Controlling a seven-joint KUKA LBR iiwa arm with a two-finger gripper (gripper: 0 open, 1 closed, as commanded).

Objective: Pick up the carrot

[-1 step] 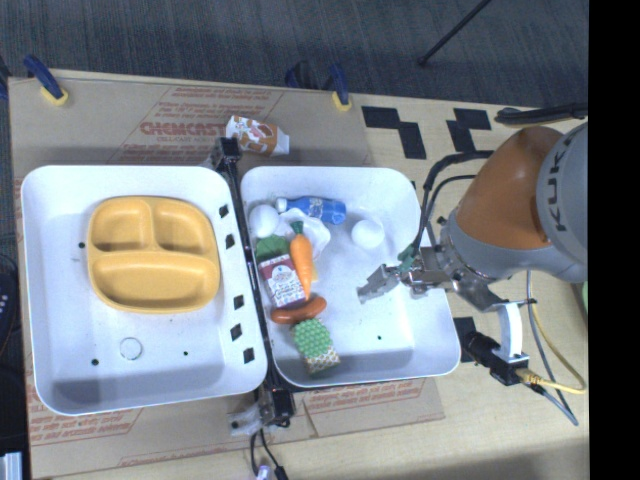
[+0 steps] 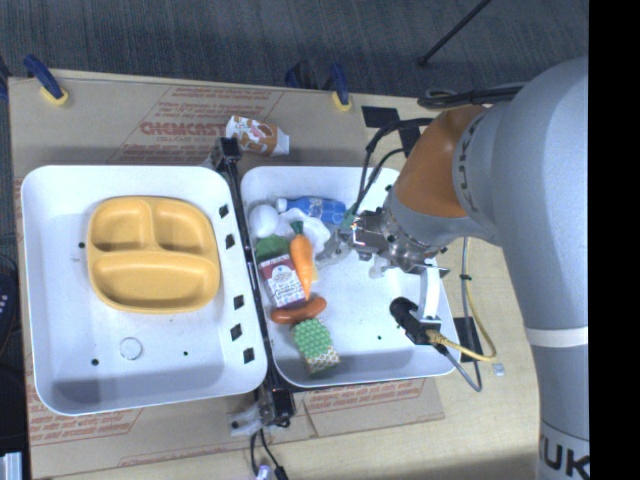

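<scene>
Apparently smooth tapered carrot (image 2: 302,259) beside hand (image 2: 352,236), right bin (image 2: 370,363).

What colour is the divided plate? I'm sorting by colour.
Yellow; the divided plate shows in the camera view.

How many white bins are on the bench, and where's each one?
2. The left bin holds a yellow divided plate. The right bin holds the carrot and other items; the arm reaches over it.
</scene>
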